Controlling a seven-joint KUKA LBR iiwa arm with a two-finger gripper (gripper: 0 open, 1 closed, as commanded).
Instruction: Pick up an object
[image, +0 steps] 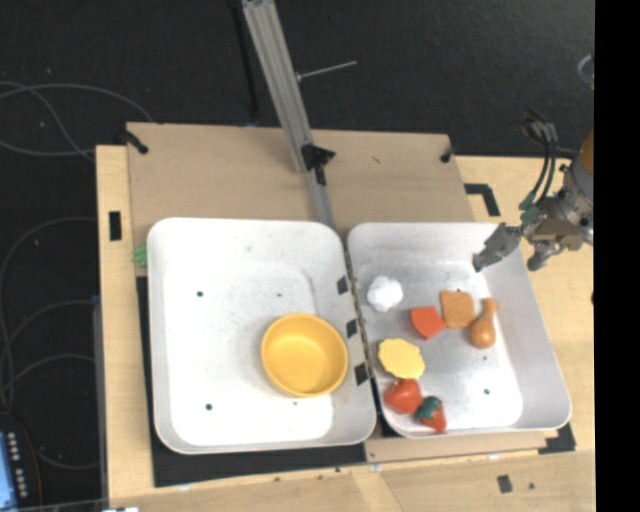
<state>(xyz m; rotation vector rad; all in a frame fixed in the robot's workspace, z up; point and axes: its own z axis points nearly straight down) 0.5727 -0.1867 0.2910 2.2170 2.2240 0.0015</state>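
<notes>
Tool (515, 250) over the right bin's far right rim, fingers spread apart, gripping nothing.

Arm cut off at the right edge, with only the wrist and a few cables in view. Largest to smallest: bench (240, 160) of tan board; left bin (200, 300) carrying a yellow bowl (304, 354), mouth up, near its right wall; right bin (510, 400) carrying the small pieces, all below and left of the tool. Orange gourd-shaped piece (484, 326), long axis near upright in the picture, narrow end pointing away from the camera, just beside a tan block (458, 307). Red-orange wedge (427, 322) touching that block's left side. Yellow scalloped piece (400, 357), white lump (384, 293), red tomato-like piece (404, 396), small red berry with green top (431, 413) against the near wall; finer shapes too blurred to make out.
</notes>
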